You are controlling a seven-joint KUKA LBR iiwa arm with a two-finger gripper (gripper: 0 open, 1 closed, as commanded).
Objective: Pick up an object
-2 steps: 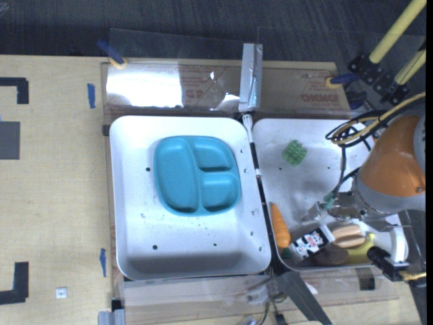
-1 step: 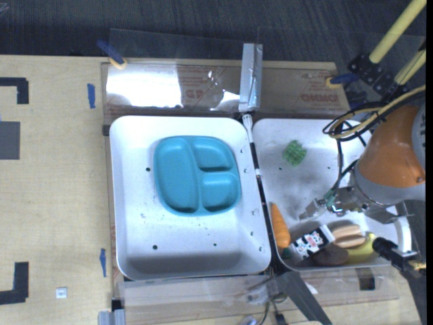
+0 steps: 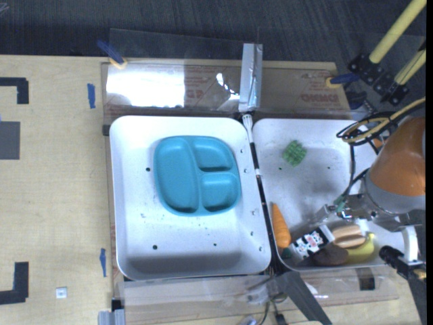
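The right bin (image 3: 304, 181) holds a green broccoli piece (image 3: 294, 152) near its back. An orange carrot (image 3: 280, 225) lies along its left wall. At its front lie a small black-and-white printed item (image 3: 309, 242), a hot dog bun (image 3: 347, 235), a dark brown item (image 3: 333, 255) and a yellow banana (image 3: 365, 248). My gripper (image 3: 344, 213) hangs low over the front right of this bin, just above the bun, under the orange band (image 3: 402, 164).
The left bin (image 3: 135, 235) carries a blue divided plate (image 3: 197, 173) in its middle. A clear plastic panel (image 3: 183, 73) and a metal post (image 3: 249, 76) stand behind the bins. Yellow bars and cables (image 3: 389, 53) crowd the far right.
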